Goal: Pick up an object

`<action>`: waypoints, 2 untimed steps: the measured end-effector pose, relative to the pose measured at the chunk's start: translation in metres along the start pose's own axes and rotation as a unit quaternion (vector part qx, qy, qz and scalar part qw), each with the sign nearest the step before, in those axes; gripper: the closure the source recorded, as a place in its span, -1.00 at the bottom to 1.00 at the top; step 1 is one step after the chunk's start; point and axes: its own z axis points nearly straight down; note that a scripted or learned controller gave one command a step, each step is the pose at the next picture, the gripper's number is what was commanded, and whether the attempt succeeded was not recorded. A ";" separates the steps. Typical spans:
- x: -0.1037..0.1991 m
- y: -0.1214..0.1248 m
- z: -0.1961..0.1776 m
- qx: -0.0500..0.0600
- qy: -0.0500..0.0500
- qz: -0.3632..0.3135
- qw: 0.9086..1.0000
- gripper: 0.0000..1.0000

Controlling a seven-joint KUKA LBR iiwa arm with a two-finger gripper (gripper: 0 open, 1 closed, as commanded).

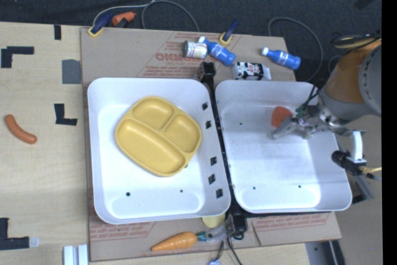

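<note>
Closest to the lens, at the near edge of the bench (37, 189), a toy carrot (175, 241) lies just outside the two bins, well off to the left of and nearer the camera than the end effector (286, 126).

That end effector is low inside the right bin (285, 192), its grey fingers pointing left toward a small red-orange object (281, 114) that sits on the bin floor touching or just beside the fingertips, on their far side. Whether the object is between the fingers or merely alongside them cannot be told from this slanted view, and whether the fingers are parted or closed cannot be told either. The arm (353, 93) comes in from behind the end effector, over the bin's right rim.

Across the divider, far to the left of the end effector, the left bin (105, 195) holds a yellow divided plate (158, 134). Beyond the end effector, outside the bins, lie two small blue bottles (280, 58) (220, 52), a white can (195, 48) and a small black-and-white pack (251, 71). A toy sausage (20, 129) rests much farther left on the bare bench.

The step in hand looks like the grasp itself: the approach seems finished and the red-orange object is the evident target. The next move would call for a firm closure on it and a straight lift clear of the bin floor; if the object sits beside the fingers, a small shift toward it would be needed first.
</note>
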 end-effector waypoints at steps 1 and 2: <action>0.061 0.069 -0.003 0.000 0.002 -0.005 1.000 -1.00; 0.057 0.068 -0.014 0.000 0.001 -0.003 1.000 1.00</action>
